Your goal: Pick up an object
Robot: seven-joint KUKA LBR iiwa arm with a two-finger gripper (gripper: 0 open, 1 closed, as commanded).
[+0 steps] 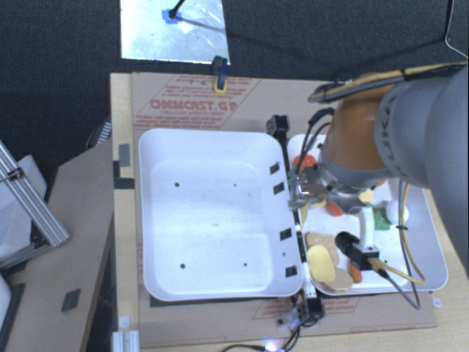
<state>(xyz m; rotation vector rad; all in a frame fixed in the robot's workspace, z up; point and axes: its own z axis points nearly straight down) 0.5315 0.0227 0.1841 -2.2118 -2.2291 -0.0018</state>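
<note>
Pincer [322, 196] low over right bin [432, 270], arm [410, 123] bent

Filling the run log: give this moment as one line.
arm: over right bin | left bin: nothing in it | yellow object: near-left corner of right bin | grasp: none visible

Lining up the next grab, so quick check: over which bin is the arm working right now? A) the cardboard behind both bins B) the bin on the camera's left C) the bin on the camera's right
C: the grey arm hangs over the right bin, above the yellow object and other items.
</note>
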